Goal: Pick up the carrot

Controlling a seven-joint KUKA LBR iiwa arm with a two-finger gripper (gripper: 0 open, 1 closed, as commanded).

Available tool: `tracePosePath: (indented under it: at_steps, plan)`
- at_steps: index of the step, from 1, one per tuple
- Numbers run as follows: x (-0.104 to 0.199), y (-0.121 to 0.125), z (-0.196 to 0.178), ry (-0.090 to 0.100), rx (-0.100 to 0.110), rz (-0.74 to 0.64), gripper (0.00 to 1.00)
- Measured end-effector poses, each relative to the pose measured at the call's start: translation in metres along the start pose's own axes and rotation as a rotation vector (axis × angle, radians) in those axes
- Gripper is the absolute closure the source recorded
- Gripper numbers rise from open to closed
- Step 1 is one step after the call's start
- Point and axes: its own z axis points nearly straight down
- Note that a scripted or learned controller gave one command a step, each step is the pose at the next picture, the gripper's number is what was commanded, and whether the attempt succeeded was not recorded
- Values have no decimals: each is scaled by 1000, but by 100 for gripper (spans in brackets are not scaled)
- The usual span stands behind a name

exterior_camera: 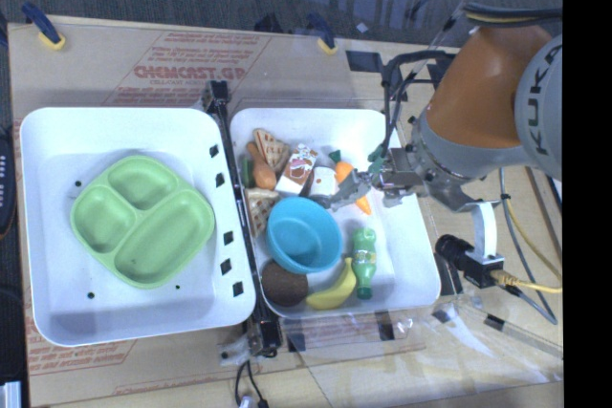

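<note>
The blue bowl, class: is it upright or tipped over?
Upright. The blue bowl shows its open mouth and inner floor to the overhead camera, sitting among toys in the right bin.

We see a grey KUKA arm (pixel 535 100) with a broad, glossy orange band (pixel 483 91) behind its small metallic two-finger pincer (pixel 356 189). Black lettering marks the grey shell, and thin black cables loop above the pincer.

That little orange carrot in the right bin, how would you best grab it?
Probably across its thick orange middle, coming straight down from above. The carrot lies flat and slanted, so its long sides face up and outward. The gripper is already right at it. The milk carton and blue bowl crowd its left side, so pinching crosswise keeps clear of them.
</note>
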Motion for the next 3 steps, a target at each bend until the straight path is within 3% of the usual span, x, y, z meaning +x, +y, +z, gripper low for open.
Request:
tracePosePath:
  at_steps: [1,2,3]
  plan:
    - [-35,77,41,-2,1,-137,0]
    - [-35,101,143,-4,-10,-8,0]
    - [-90,73,176,2,0,41,0]
